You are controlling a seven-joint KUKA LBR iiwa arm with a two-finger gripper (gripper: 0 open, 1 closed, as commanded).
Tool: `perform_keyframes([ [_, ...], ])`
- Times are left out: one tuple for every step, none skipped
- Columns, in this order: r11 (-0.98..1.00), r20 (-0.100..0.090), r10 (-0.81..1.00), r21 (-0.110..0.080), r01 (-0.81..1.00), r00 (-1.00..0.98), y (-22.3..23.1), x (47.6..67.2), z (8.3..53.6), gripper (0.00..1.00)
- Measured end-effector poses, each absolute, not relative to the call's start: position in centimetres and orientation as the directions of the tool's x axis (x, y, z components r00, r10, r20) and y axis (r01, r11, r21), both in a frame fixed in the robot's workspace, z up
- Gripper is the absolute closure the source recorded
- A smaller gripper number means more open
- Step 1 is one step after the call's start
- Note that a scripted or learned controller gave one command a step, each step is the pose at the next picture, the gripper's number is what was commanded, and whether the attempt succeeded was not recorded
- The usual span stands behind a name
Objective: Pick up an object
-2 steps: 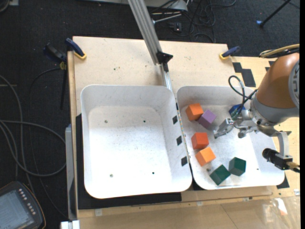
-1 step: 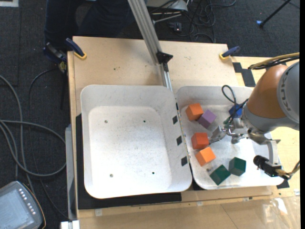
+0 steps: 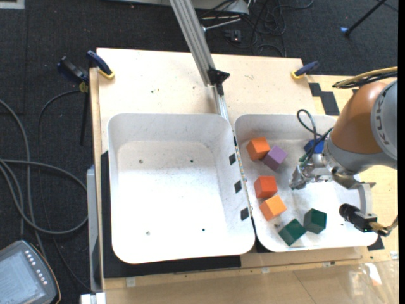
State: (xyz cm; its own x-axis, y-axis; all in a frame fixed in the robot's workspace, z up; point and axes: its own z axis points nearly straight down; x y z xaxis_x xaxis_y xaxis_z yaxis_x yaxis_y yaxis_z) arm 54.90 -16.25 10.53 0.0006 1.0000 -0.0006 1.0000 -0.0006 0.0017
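Several small blocks lie in the right bin (image 3: 354,238): an orange one (image 3: 257,149) and a purple one (image 3: 275,158) at the back, a red-orange one (image 3: 266,186) and a lighter orange one (image 3: 273,206) in the middle, and two dark green ones (image 3: 292,232) (image 3: 314,220) at the front. My gripper (image 3: 299,180) hangs over the bin's middle, right of the red-orange block and behind the green blocks. No block shows between its tips.
The left bin (image 3: 126,138) sits beside the right one, with a shared rim between them. A slanted metal pole (image 3: 193,30) crosses from the top to the bins' junction. Yellow and blue clamps (image 3: 101,65) (image 3: 305,69) hold the board's far corners.
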Motion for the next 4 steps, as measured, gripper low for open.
perform_keyframes([
  [0.003,-0.001,1.000,0.006,1.000,-0.003,-15.3,55.4,15.4,1.00],
  [0.004,-0.002,1.000,0.006,1.000,-0.004,-14.9,56.0,19.9,1.00],
  [0.002,-0.003,1.000,0.007,1.000,-0.002,-16.0,56.2,25.2,1.00],
  [0.003,-0.002,1.000,0.004,1.000,-0.003,-16.0,56.3,27.7,1.00],
])
